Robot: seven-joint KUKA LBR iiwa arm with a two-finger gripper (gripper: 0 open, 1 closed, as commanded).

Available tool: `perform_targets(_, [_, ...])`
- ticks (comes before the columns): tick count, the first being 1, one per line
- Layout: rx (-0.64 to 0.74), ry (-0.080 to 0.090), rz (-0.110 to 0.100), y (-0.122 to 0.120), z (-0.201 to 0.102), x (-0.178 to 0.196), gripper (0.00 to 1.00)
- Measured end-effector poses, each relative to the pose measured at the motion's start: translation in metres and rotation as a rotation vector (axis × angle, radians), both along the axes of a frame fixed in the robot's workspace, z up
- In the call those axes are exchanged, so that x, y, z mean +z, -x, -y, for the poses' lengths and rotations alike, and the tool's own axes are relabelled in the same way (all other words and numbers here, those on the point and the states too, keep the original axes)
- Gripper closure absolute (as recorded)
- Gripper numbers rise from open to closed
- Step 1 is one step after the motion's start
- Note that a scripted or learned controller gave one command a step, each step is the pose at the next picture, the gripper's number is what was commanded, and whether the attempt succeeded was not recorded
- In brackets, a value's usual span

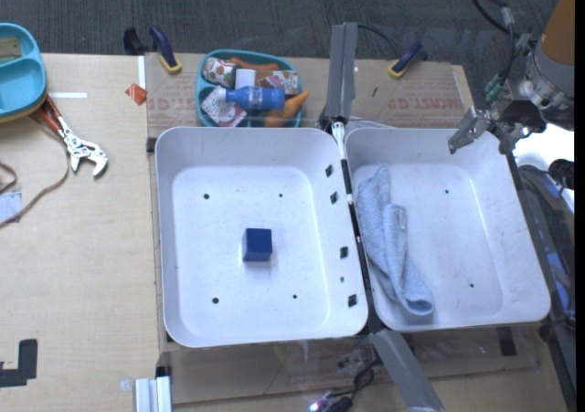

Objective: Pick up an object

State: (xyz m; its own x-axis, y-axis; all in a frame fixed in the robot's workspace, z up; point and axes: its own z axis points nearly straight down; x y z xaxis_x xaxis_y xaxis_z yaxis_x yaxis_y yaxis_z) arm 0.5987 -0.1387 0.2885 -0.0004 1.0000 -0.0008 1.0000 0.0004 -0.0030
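The pick has not been made: nothing is lifted, and both candidate objects lie in their bins with the whole grasp left to do.

Nearest the camera, the left bin (183,310) holds a single small blue block (258,244), sitting flat near the middle of the white floor and well apart from every wall. Just beside it, past the divider, the right bin (494,301) holds a pale blue cloth (388,241), crumpled into a long strip that runs along the bin's left side from the far corner down toward the near edge; the remainder of that floor is bare.

Farther back, the end effector (475,132) hangs over the far right corner of the right bin, above the rim and well away from the cloth and the block. Whether it is apart or together I cannot tell from this angle; nothing is seen held in it.

Beyond the bins, on the table (73,255), a teal bowl (212,68) holds packets and a blue bottle (258,97), and a wrench (80,151) lies to the left.
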Motion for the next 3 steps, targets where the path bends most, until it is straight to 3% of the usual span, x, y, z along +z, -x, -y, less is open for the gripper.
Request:
perform_targets(1, [-0.055, 0.000, -0.001, 0.003, -0.096, -0.099, 0.00])
perform_targets(2, [-0.108, 0.000, 0.000, 0.038, -0.042, -0.139, 0.00])
perform_targets(3, [-0.080, 0.001, 0.003, 0.073, 0.027, -0.059, 0.00])
